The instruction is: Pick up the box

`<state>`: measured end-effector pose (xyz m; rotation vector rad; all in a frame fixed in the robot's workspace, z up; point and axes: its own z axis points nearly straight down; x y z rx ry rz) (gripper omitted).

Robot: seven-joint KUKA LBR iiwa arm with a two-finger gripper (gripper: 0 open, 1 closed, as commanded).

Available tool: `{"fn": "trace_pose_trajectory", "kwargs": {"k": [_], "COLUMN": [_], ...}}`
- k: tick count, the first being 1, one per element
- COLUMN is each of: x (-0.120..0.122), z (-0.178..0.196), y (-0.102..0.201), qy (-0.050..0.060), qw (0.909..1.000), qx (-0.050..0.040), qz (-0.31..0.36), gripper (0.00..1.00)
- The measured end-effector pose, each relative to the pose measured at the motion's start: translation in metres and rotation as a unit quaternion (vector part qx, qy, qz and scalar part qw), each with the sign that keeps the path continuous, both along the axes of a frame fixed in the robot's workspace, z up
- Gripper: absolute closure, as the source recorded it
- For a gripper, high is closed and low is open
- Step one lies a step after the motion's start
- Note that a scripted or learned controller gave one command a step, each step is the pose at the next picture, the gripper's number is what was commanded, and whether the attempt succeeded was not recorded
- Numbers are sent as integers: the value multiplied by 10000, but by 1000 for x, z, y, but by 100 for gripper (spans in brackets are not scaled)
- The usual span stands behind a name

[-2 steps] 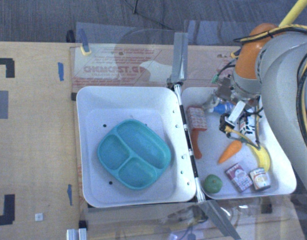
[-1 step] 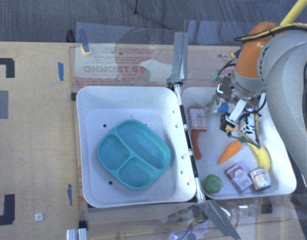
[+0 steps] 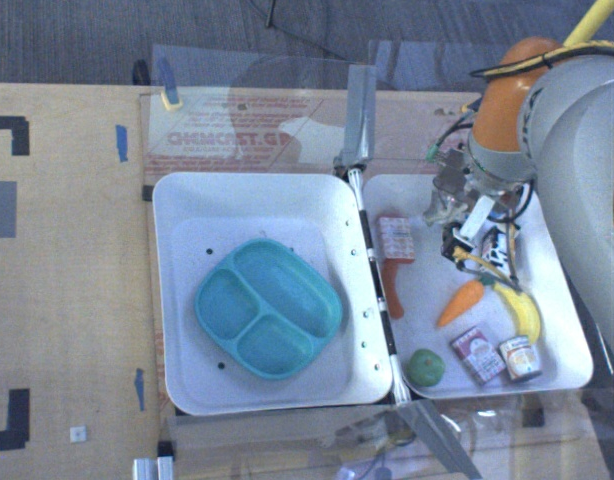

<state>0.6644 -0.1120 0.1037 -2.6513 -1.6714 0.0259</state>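
Note:
In the right bin (image 3: 572,363), a small maroon and white box (image 3: 474,354) lies near the front edge, between a green round fruit (image 3: 425,367) and a small can (image 3: 519,358). A second flat reddish box (image 3: 396,238) lies by the bin's left wall. My gripper (image 3: 442,211) hangs over the back of the right bin, to the right of the reddish box and well behind the maroon one. Nothing is visibly held in it.
An orange carrot (image 3: 459,303) and a yellow banana (image 3: 522,310) lie mid-bin, just in front of the gripper. A red-brown stick-shaped item (image 3: 391,288) lies along the left wall. The left bin (image 3: 177,203) holds a teal divided plate (image 3: 269,308).

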Motion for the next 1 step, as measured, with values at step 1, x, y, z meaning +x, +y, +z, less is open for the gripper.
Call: {"fn": "trace_pose_trajectory", "kwargs": {"k": [1], "x": [1], "z": [0], "y": [2], "qy": [-2], "qw": [10000], "qx": [5], "qz": [11], "gripper": [0]}}
